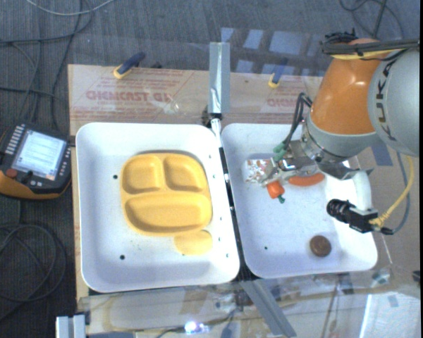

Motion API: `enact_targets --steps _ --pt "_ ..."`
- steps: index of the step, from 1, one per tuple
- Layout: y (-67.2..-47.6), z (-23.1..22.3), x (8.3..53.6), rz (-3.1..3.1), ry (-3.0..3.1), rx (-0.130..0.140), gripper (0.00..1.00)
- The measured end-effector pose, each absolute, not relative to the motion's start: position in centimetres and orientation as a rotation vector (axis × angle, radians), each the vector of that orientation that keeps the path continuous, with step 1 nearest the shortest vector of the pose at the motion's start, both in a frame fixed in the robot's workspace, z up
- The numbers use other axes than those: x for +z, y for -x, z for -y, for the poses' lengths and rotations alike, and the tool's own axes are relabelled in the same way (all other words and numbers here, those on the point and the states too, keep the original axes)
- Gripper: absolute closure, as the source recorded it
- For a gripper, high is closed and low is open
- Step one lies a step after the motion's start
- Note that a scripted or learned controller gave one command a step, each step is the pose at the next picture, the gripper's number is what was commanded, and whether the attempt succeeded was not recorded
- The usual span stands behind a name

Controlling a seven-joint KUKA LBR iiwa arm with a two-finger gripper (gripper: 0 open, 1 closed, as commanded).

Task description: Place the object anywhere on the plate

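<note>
Early stage: the yellow compartmented plastic plate [167, 197] in the left white bin [92, 210] carries nothing. The tool [285, 162] hovers over the small orange carrot-shaped toy [274, 189] near the right white bin [268, 255]'s far-left corner; its grip state cannot be told.

A yellow moulded compartment plate [166, 192] lay in the white left bin [99, 210]; a small brown disc [320, 245] and an orange carrot-shaped toy [274, 189] were in the white right bin [268, 238].

The gripper [278, 166] hangs over the right bin [254, 255] near its top edge, a carrot [275, 189] just below it. A brown disc [320, 245] sits near the bottom edge. A yellow plate [166, 192] fills the left bin [99, 259].
</note>
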State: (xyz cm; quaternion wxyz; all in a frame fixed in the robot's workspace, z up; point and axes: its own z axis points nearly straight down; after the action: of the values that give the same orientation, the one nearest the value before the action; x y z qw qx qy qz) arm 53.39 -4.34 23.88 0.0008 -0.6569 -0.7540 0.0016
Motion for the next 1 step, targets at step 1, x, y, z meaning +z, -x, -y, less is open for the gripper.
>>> enact_targets --steps 1 --pt "-55.83 -1.39 20.88 2.314 2.119 0.007 1.0"
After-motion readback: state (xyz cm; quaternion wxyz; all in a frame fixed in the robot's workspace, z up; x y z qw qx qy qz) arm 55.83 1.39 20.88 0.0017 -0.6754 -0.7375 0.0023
